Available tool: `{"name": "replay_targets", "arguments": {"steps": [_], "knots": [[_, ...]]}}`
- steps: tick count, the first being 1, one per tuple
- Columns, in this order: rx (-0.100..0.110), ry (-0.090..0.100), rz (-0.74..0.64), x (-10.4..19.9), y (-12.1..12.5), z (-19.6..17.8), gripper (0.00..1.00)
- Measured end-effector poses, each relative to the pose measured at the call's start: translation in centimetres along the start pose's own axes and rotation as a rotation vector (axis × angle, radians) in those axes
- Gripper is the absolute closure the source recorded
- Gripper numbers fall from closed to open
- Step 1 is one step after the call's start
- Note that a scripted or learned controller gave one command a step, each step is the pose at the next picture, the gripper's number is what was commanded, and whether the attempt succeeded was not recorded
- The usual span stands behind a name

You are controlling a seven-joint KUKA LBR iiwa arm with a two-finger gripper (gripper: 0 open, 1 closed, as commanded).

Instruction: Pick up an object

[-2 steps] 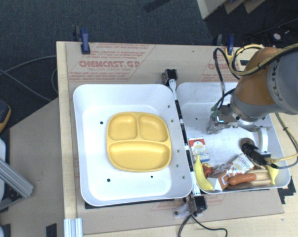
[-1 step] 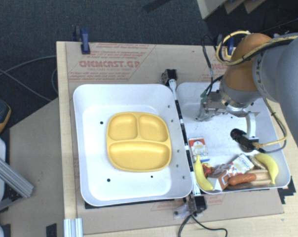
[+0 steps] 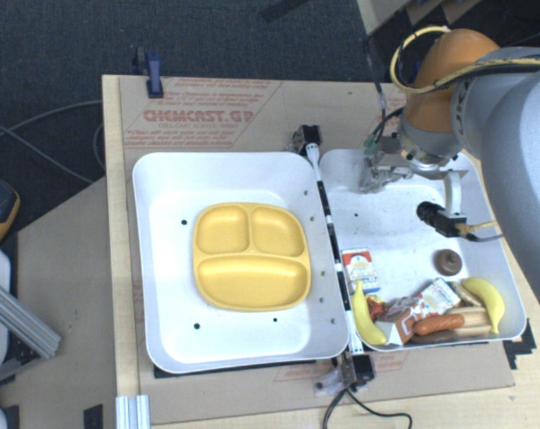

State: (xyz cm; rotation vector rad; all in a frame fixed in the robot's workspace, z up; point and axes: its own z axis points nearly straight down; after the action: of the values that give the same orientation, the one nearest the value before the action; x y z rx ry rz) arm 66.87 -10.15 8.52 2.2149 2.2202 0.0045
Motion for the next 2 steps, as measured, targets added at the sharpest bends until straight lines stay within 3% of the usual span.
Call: {"name": "replay_targets", "arguments": {"steps": [1, 2], "knots": [[0.014, 0.004, 0.005, 0.5, -8.2, 0.1, 1.00], [0.003, 0.002, 0.001, 0.8, -5.9, 0.0, 1.00]]}}
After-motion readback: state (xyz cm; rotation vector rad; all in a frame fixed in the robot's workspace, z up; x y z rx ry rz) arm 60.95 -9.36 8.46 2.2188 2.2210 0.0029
